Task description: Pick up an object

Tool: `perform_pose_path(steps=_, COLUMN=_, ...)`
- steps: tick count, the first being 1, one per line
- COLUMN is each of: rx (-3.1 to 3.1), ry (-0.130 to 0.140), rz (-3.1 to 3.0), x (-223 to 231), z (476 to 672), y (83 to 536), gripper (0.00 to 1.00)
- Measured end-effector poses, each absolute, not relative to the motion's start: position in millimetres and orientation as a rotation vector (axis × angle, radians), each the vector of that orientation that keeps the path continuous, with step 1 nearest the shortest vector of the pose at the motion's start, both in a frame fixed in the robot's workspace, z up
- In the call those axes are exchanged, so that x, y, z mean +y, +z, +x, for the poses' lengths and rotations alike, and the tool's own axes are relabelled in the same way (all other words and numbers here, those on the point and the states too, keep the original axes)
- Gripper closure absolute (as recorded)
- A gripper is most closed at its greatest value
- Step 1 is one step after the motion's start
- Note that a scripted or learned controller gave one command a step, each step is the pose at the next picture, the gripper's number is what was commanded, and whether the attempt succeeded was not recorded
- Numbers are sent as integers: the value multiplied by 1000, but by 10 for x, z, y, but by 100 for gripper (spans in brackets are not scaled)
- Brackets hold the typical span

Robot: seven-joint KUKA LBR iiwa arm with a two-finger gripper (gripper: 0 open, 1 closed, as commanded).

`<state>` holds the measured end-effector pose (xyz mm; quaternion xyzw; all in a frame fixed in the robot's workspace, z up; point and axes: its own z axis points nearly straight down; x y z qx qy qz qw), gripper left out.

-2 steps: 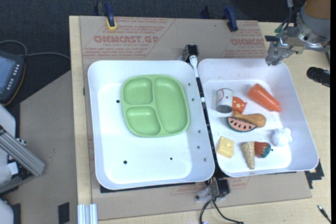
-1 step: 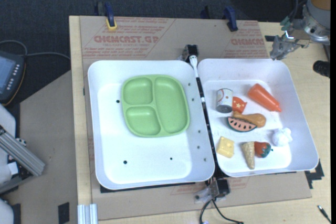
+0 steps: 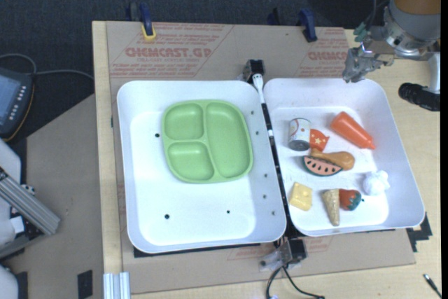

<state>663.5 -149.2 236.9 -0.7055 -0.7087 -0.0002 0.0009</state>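
Nothing has been lifted yet, as far as can be judged: the end effector (image 3: 358, 70) is seen at about one o'clock of the right bin (image 3: 399, 143), hanging above the bin's far rim, with no object between its fingers. Whether those fingers are spread or closed cannot be told at this size.

Every candidate for the pick lies in the right bin, well apart from the end effector. The whole of the task is judged to be left: a descent, a closure, a lift.

The count is taken. Two white bins are seen side by side on the bench (image 3: 105, 115). In the left bin (image 3: 140, 206), one green divided plate (image 3: 208, 141) with three compartments. In the right bin, eight toy pieces:

- one small can (image 3: 299, 134) at nine o'clock
- one red piece with a star (image 3: 318, 140) just beside it
- one orange carrot (image 3: 352, 130) at twelve o'clock
- one watermelon slice (image 3: 320, 166) at the centre
- one brown bread-like piece (image 3: 341, 160) touching it
- one yellow cheese wedge (image 3: 302, 196) at seven o'clock
- one cone-shaped piece (image 3: 331, 206) with one red fruit (image 3: 350, 199) at six o'clock
- one white crumpled lump (image 3: 376, 183) at four o'clock
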Motion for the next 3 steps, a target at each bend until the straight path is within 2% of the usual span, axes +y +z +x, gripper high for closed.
perform_pose_path(steps=2, rx=-2224, ry=2, rz=-2213, x=-478, z=6446, y=2140, gripper=100)
perform_pose_path(steps=3, rx=-2225, ry=0, rz=-2215, x=-43, z=6448, y=2169, gripper=100)
